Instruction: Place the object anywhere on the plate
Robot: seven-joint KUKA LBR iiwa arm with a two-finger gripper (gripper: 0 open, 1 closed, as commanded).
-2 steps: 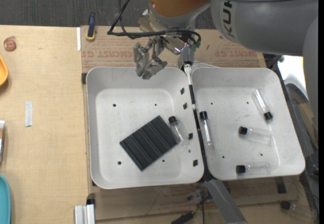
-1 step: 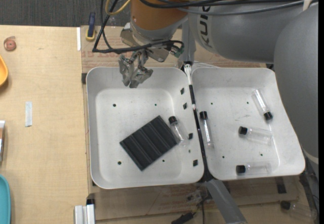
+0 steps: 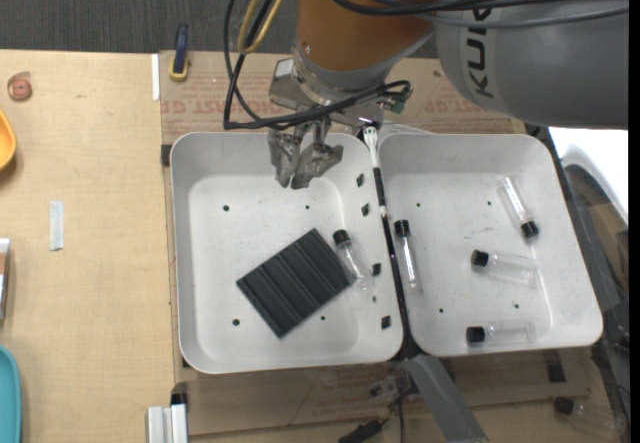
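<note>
Above left bin (image 3: 190,231), hand (image 3: 305,166) downward.

I read "KUKA" in dark letters on the grey arm housing (image 3: 520,21) at two o'clock; the cardboard's (image 3: 230,96) reddish print stays illegible to me.

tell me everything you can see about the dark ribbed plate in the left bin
The plate is a flat, dark grey to black rectangle with parallel ridges along its length, matte, maybe plastic or rubber. It lies flat on the floor of the left bin, turned diagonally, one corner toward the bin's front. A clear vial with a black cap lies at its upper right edge, touching or just overlapping it. The gripper hangs above the bin's back part, apart from the plate.
</note>
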